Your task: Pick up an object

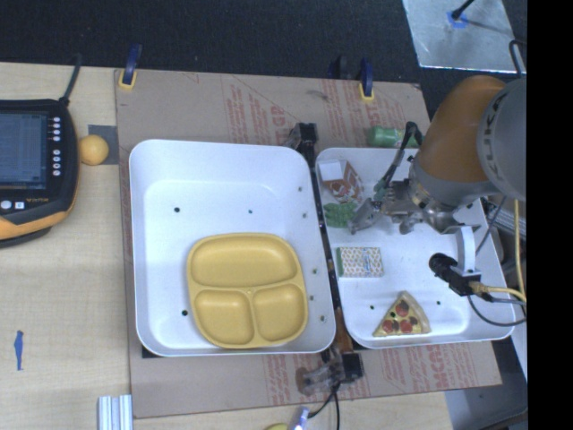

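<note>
Now reaching | gripper (pixel 365 215) low in right bin (pixel 448 330), over green toy (pixel 340 213) by left wall | fingers apparently spread, nothing held | next: settle, close, lift | pizza slice (pixel 402 316) untouched

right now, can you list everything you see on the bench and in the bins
left bin: 1, white, left half of the cardboard mat
divided plate: 1, yellow, lower part of left bin
right bin: 1, white, beside left bin
pizza slice toy: 1, yellow and red, lower right bin
small packet: 1, white with green print, middle of right bin
green item: 1, green, upper right bin by the tool
teach pendant: 1, black and orange, far left
ball: 1, yellow, beside pendant
clamps: 2, blue, mat's top edge
arm: 1, grey and orange, over right bin
tool: 1, dark, upper right bin
</note>
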